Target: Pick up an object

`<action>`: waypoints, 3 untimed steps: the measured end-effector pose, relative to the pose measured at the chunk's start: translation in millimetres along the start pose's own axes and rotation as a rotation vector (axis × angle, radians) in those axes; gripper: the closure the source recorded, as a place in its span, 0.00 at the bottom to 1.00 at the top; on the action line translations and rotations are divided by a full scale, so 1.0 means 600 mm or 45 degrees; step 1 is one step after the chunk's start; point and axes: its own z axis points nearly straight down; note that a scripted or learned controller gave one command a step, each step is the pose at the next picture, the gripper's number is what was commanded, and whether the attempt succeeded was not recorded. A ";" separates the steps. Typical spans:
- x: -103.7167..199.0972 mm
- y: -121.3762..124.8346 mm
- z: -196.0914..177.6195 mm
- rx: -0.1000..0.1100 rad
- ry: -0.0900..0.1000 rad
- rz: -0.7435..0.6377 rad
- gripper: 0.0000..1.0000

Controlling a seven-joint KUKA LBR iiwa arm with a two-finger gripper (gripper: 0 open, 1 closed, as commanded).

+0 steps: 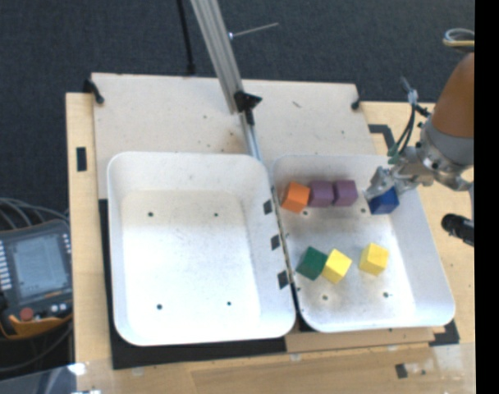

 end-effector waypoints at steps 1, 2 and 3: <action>-0.003 0.003 -0.091 -0.002 -0.001 -0.002 1.00; 0.075 -0.033 -0.070 0.008 0.003 -0.003 1.00; 0.156 -0.065 -0.050 0.009 0.004 -0.004 1.00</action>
